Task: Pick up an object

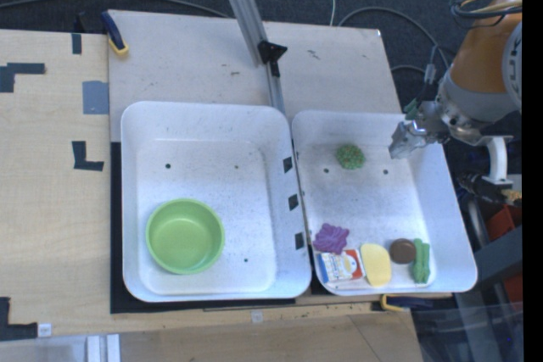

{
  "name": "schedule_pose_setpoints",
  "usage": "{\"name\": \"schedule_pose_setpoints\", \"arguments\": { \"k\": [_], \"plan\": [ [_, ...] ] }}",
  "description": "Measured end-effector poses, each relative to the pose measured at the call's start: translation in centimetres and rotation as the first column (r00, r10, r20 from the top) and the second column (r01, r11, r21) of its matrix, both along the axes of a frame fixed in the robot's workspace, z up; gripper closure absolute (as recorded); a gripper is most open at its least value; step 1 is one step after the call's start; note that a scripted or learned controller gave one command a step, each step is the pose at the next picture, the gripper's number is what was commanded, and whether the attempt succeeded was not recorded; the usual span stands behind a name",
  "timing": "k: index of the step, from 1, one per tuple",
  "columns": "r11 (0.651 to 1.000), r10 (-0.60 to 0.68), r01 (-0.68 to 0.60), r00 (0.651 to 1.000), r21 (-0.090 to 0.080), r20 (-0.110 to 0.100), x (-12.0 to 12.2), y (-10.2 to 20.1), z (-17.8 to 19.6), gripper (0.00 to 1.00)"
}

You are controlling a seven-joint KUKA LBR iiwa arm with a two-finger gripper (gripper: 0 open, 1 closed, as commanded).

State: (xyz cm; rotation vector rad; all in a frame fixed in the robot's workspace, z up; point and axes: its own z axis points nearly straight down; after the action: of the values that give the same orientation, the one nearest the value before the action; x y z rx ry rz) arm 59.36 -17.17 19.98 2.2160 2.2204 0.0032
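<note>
Camera view looks down on a desk (pixel 195 55) bearing two white bins. Left bin (pixel 204 119) holds a green bowl (pixel 185 236) near its front left corner. Right bin (pixel 441 182) holds a green ball (pixel 349 156) alone toward its back, and a row of small things along its front wall: a purple toy (pixel 331 239), a white packet (pixel 341 266), a yellow piece (pixel 376 264), a brown piece (pixel 402 250) and a green piece (pixel 421 259).

Claw (pixel 405 140) hangs over the right bin's back right part, near the ball and to its right, apart from it. Whether it is open or closed cannot be told; nothing shows held in it.

The ball looks like the best target: it is nearest and stands free, while the front row is crowded and close to the wall. A good grasp likely means centring the claw above the ball before descending, spreading wide enough to straddle it, going low so the closing force lands at its widest part, then closing gently, since a round thing may roll or squirt out.
</note>
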Motion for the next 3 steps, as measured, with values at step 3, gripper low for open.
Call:
{"name": "schedule_pose_setpoints", "arguments": {
  "k": [3],
  "plan": [
    [1.0, 0.003, -0.003, 1.0, 0.003, -0.008, -2.5, 10.2, 1.5, 1.0]
  ]
}}
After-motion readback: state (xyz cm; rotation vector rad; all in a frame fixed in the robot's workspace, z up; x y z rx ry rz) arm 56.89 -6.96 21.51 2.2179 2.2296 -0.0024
